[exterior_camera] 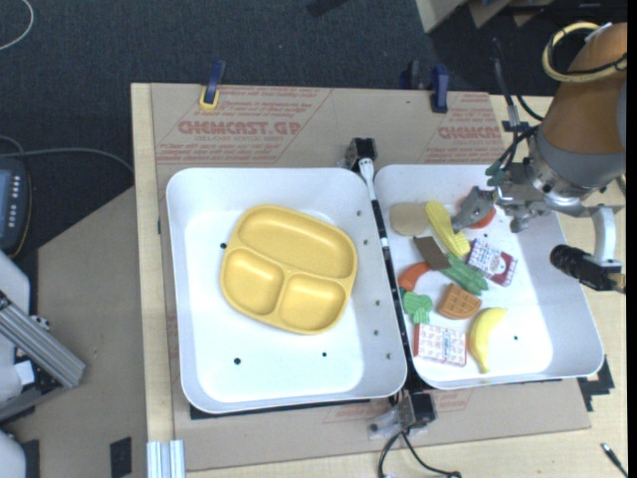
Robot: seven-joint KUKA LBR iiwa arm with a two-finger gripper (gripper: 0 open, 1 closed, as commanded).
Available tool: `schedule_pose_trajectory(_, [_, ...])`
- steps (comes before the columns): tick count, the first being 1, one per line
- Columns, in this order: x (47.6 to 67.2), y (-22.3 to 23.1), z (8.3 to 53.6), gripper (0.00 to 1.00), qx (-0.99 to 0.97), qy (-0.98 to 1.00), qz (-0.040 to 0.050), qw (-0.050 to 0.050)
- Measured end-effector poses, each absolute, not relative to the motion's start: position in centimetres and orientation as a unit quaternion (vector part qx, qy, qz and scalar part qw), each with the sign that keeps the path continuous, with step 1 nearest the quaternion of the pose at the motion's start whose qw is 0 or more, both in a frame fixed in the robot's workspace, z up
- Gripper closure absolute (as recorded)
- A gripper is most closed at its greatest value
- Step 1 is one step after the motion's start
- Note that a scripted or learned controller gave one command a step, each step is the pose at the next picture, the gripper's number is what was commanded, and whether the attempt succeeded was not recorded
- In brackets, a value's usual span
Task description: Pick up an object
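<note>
Yellow divided tray (289, 281) in left bin (189, 267), toy food heaped in right bin (557, 327), claw (495, 207) above corn cob (445, 227)

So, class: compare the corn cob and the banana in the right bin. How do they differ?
The corn cob lies near the bin's middle among other toy foods; the banana lies nearer the front edge. The corn cob is straight and slender; the banana is curved and thicker. The corn cob sits close to the end effector; the banana is farther off. Both are yellow.
</note>
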State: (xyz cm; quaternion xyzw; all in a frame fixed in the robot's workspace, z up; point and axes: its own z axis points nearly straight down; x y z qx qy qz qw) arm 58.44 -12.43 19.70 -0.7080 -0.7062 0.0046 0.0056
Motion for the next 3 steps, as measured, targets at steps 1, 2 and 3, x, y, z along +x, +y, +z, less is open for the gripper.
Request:
schedule_pose_trajectory(1, [58.8,-12.4,20.5,0.0,-0.707,-0.707,-0.0001,0.0])
schedule_pose_trajectory(2, [59.5,-12.6,14.7,0.0,-0.707,-0.707,0.0012,0.002])
schedule_pose_trajectory(3, [59.1,-13.2,10.1,0.0,-0.707,-0.707,0.0011,0.002])
